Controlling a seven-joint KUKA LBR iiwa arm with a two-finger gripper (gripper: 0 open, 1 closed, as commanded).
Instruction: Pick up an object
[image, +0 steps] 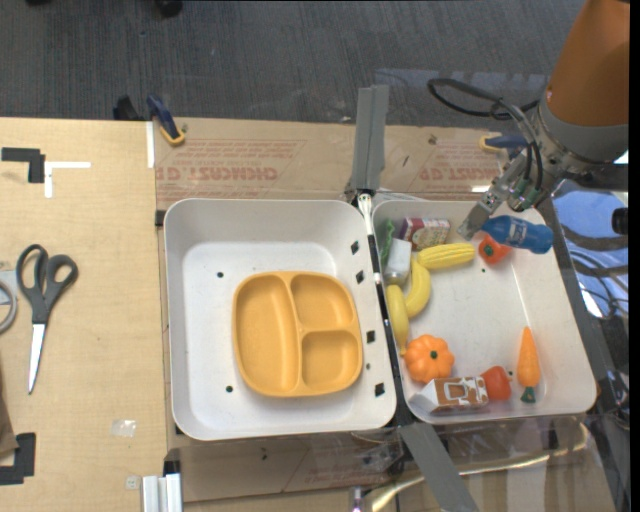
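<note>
One gripper by blue bottle.

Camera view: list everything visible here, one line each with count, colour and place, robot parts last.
Bins: 2, white, side by side on the bench.
Divided plate: 1, yellow-orange, in the left bin.
Corn cob: 1, yellow, far part of the right bin.
Banana: 1, yellow, by the right bin's left wall.
Bottle: 1, blue with an orange cap, far right of the right bin.
Pumpkin: 1, orange, near part of the right bin.
Carrot: 1, orange, near right of the right bin.
Small carton: 1, brown and white, near edge of the right bin.
Scissors: 1, grey-handled, on the bench at left.
Gripper: 1, grey, above the right bin's far end, beside the bottle.
</note>
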